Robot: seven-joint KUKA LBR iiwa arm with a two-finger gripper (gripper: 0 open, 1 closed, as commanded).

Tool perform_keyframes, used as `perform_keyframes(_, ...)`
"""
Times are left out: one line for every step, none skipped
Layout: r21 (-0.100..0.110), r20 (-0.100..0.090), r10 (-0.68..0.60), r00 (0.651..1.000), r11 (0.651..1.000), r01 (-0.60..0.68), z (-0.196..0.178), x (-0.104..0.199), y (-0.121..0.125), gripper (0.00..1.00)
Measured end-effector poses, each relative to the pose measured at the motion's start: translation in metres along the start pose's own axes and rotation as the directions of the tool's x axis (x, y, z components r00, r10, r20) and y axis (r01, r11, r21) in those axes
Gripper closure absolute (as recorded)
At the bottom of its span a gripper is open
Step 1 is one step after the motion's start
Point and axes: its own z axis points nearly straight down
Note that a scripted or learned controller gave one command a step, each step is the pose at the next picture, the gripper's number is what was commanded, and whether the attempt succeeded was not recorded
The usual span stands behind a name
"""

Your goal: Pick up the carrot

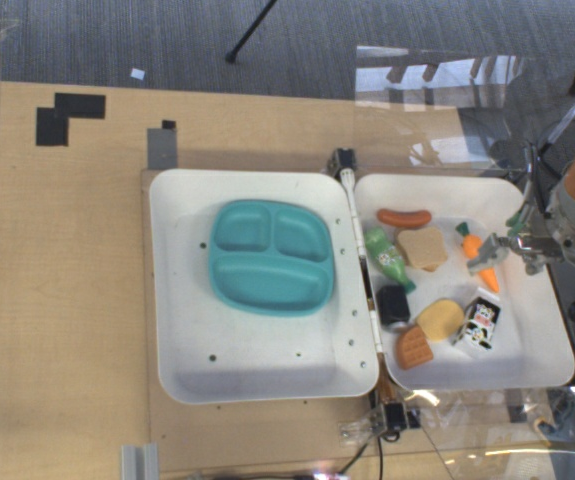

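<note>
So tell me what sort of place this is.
Probably a robot lab test bench, not a kitchen: two shallow white plastic bins set into a wooden bench, toy food like the small orange carrot, and a black tripod leg on grey carpet.

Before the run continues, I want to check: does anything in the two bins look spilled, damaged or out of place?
Nothing stands out. The toy foods lie loose in the right bin, none spilled over its rim, and the teal plate sits flat in the left bin.
</note>
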Motion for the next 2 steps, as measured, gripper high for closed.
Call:
perform_keyframes(-0.011,0.004,-0.062,0.998,0.998,0.062,0.107,-0.022,0.048,0.0)
perform_keyframes(-0.015,0.003,-0.065,0.998,0.998,0.065,0.095,-0.02,0.05,1.0)
